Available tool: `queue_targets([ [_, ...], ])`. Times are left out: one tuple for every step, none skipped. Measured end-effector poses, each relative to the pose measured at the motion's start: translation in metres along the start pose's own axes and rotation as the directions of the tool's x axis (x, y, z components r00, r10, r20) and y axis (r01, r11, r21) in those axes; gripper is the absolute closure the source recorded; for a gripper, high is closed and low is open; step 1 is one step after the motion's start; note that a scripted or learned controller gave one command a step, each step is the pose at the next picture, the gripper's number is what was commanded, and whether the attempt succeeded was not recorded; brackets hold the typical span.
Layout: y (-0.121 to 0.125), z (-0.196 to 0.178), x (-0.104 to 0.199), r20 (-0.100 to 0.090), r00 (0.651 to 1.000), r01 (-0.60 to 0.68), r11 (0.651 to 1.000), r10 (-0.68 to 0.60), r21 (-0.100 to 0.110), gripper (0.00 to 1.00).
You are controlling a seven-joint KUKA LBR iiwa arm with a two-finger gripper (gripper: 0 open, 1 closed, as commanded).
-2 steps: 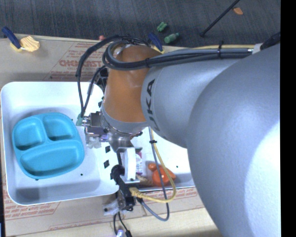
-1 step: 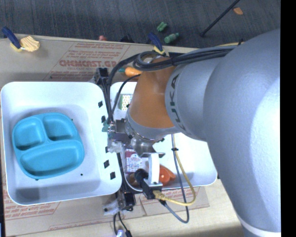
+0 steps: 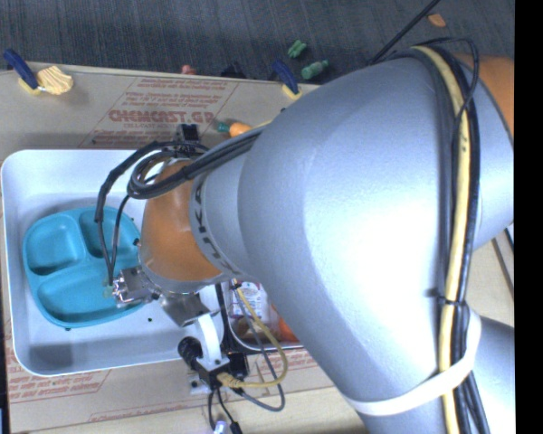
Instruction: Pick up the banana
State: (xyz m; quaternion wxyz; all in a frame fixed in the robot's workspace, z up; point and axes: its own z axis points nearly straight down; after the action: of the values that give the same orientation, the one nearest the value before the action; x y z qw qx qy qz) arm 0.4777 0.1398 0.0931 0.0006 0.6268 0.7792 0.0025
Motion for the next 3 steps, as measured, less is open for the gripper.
queue_targets([
  [0.000,-0.010,0.000,0.000,1.000,0.004,1.000,-0.004,0.003,1.00],
  [0.000,-0.019,0.001,0.000,1.000,0.009,1.000,-0.009,0.006,1.00],
  [0.000,-0.029,0.001,0.000,1.000,0.014,1.000,-0.014,0.009,1.00],
])
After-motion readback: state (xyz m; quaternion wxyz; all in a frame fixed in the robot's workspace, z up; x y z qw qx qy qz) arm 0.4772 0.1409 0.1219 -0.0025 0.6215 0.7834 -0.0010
